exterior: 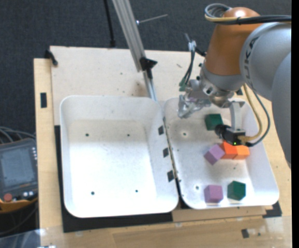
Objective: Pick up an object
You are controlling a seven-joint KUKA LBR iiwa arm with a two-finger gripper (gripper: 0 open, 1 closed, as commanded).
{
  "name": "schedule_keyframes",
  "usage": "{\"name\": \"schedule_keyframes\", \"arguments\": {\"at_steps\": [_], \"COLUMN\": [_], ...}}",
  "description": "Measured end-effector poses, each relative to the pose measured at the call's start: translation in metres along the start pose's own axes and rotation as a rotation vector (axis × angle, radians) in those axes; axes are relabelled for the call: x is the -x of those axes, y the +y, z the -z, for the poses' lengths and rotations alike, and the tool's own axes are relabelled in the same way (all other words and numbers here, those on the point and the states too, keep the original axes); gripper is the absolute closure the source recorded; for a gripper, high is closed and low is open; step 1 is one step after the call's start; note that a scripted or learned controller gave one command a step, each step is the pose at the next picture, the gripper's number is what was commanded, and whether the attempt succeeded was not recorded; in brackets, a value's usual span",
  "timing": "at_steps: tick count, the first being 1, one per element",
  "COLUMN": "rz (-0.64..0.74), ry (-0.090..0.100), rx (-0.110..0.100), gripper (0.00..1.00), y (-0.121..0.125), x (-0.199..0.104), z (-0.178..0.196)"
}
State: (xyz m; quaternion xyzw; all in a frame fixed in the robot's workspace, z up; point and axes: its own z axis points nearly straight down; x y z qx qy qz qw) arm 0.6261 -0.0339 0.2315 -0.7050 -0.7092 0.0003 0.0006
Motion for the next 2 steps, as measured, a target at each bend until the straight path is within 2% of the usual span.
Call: {"name": "schedule_keyframes", "arguments": {"at_steps": [1,2], "rz": [0.002,0.002], "ry": [0.002,0.001], "rx": [0.002,0.000], "gripper": [1.00,1.00], "y": [-0.017,-0.027], "x": [-0.052,-0.108], "z": [0.013,0.003]}}
